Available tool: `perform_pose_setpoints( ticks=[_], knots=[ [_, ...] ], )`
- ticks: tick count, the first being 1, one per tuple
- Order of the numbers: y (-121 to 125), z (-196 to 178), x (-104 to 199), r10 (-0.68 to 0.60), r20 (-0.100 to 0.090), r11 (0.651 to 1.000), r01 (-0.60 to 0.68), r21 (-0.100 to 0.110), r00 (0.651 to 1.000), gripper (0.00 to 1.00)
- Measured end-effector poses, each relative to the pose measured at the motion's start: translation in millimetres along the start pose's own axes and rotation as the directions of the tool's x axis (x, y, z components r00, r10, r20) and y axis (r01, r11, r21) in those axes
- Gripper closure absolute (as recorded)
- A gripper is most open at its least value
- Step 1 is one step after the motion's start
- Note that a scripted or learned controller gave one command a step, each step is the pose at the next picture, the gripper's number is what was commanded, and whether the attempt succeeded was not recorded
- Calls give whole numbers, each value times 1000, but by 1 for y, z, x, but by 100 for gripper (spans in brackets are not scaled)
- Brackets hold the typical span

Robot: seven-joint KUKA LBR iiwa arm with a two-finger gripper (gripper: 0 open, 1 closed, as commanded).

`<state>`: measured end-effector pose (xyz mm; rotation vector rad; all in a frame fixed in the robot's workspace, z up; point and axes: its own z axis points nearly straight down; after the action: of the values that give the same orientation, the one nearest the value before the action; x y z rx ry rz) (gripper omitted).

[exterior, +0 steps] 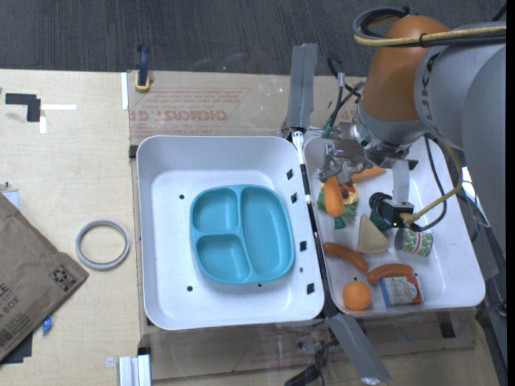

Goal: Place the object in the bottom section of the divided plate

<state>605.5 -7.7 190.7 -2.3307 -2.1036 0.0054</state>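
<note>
A: What lies left of the turquoise three-section plastic plate (241, 234)?

B: A grey tape ring (102, 243) on the pale wooden surface (64, 167), well apart from it. The plate itself sits in the left white bin (153, 215).

A: And right of the plate?

B: The right white bin (463, 272) holds an orange plastic carrot (330, 197), a sausage (346, 256), an orange ball (356, 296) and a small can (400, 291). The gripper (338, 167) hangs just above the carrot, right of the plate; whether it is clenched or released I cannot tell.
</note>
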Motion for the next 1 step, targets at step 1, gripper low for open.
perform_pose_setpoints(
  ticks=[1],
  knots=[
    [35, 0, -14, -236, 1, 972, 236, -3, 972, 100]
  ],
)
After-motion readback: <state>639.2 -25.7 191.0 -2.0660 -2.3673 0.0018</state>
